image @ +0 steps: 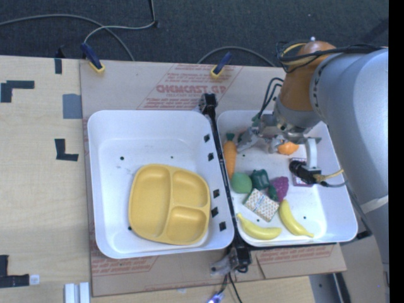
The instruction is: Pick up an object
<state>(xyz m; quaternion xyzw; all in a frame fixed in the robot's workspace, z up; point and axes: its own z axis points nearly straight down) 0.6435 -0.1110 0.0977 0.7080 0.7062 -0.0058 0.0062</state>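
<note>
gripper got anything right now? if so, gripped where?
Cannot be told. The gripper is low in the right bin, close to a small orange object, but the view shows nothing clearly between its fingers.

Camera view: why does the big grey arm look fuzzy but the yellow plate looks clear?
In the camera view the arm sits nearest the lens, so it blurs; the yellow plate lies sharp in soft, even light, with faint shadows along the left bin walls.

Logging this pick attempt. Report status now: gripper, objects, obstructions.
Gripper low over the right bin's far end, nothing seen between fingers. Carrot, two bananas and other toys loose in bin. Yellow tray in left bin, out of the way.
</note>
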